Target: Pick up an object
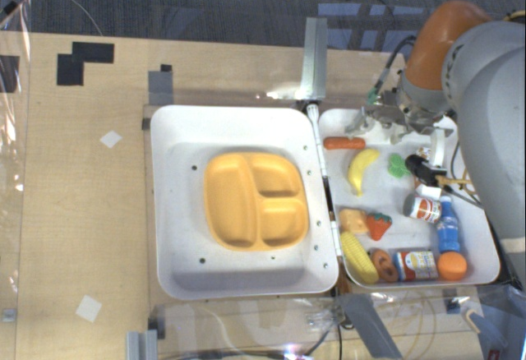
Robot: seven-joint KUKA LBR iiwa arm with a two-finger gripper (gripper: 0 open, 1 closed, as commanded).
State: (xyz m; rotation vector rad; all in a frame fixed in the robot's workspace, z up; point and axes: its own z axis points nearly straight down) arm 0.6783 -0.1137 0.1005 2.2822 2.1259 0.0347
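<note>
Camera view: yellow banana [362, 170], curved, beside green item [399, 166].

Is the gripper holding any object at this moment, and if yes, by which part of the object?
It cannot be told. The gripper is at the far edge of the right bin, above the toy food, and no object shows between its fingers.

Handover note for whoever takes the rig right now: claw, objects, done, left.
Claw: low over the far end of the right bin; nothing seen in it.
Objects: all in the right bin. Hot dog and banana lie nearest the claw; corn, can, orange and blue bottle sit at the near end.
Left bin: yellow tray.
Done: no pick yet.
Left: grasp and lift one object.
</note>
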